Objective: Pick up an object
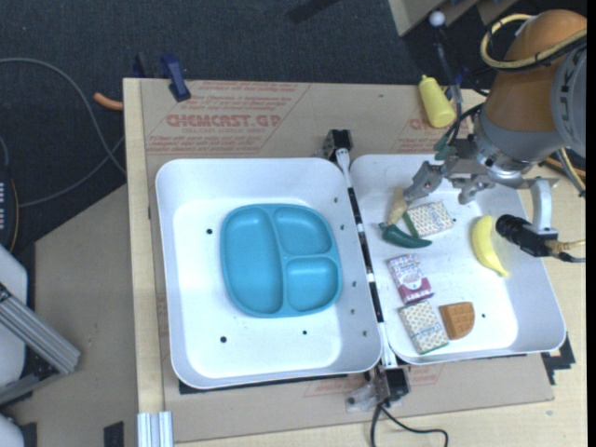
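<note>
The right bin [535,305] holds several small items: a yellow banana [488,243], a green pepper [406,236], a patterned cracker box [430,219], a maroon packet [409,278], a second patterned box [422,328] and a brown biscuit [457,318]. My gripper [438,192] hangs over the bin's far left part, just above the cracker box. It is open, its fingers [417,185] spread apart with nothing between them. The grey arm with its orange band comes in from the upper right.
The left bin [186,203] carries a blue divided plate [279,257]. A black divider rail [358,240] runs between the bins. On the bench behind the right bin lies a yellow object [436,101], and a blue clamp [174,77] sits at the far left corner.
</note>
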Controlling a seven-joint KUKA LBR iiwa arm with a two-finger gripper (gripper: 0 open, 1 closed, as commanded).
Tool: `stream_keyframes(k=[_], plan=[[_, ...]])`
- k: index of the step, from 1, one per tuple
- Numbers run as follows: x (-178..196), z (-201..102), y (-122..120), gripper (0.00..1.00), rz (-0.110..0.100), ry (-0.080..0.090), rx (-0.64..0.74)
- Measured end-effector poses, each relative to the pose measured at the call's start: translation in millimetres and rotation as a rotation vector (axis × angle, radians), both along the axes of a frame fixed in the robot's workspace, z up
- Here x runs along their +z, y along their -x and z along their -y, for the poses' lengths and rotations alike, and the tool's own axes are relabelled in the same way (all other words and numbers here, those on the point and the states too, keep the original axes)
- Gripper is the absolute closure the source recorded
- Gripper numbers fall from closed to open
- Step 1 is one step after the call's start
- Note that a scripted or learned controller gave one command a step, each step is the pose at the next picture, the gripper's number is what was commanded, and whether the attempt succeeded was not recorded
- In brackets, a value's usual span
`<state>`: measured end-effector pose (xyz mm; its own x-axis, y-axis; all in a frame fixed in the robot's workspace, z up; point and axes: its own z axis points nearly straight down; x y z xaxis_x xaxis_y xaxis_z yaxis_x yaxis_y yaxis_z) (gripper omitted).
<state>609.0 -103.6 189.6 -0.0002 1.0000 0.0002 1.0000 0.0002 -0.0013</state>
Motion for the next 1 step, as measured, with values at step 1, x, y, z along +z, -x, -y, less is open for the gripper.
stream_keyframes(k=[1], plan=[[-95.4, -6.9, -42.1, 0.00, 0.008, 0.001, 0.002]])
